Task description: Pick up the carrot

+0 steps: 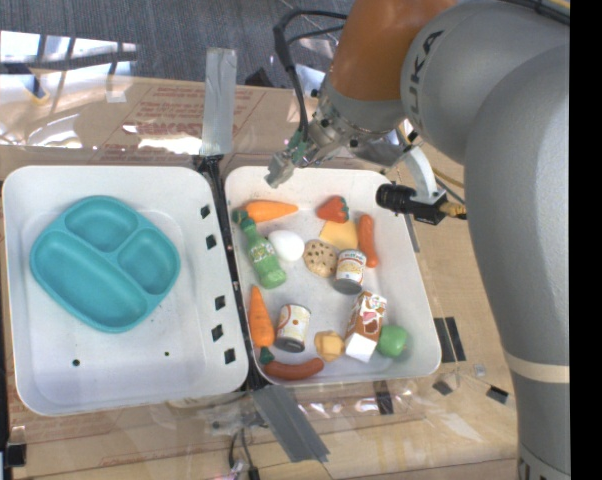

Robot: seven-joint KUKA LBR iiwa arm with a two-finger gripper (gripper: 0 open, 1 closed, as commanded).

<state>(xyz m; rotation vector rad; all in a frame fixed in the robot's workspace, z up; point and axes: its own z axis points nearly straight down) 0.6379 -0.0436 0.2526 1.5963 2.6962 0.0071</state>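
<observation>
We see approach step: gripper point(281, 171) hovers over right bin point(421, 298) far-left corner, holding nothing we can see; opening we cannot tell. Carrot point(271, 210) lies just beside, near far edge. Next, we judge: descend, straddle it.

Robot lab: taped bench point(161, 118), toy-food bins point(421, 308), industrial arm point(501, 118).

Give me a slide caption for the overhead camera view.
KUKA arm's pincer poised above the right bin of toy food, near a carrot; teal divided plate in the left bin.
</observation>
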